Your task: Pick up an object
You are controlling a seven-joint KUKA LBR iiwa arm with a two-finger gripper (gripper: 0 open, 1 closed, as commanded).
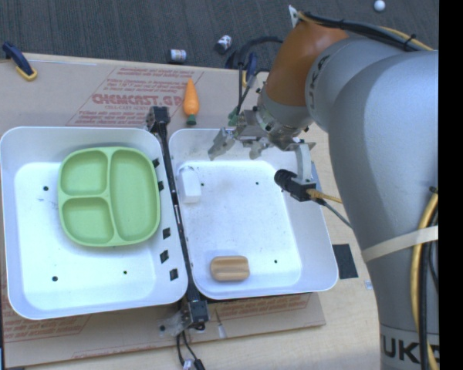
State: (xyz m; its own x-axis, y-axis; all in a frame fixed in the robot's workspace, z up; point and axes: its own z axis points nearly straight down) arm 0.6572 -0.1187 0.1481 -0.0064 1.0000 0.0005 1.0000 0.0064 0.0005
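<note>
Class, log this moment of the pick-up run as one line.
pincer: open, above right bin's far edge | holding: nothing | bread roll: near edge | green plate: left bin

Red printed lettering runs across the brown cardboard sheet (116, 91) lying under the two white bins, above the left bin (8, 230). The largest line reads roughly "CHEMCAST GP"; its end is hidden by a small orange carrot-shaped object (190, 99). The smaller red lines around it are too fine to read. On the grey arm's base (405, 345), at the lower right, large dark letters "UK" show, cut off by the frame.
</note>
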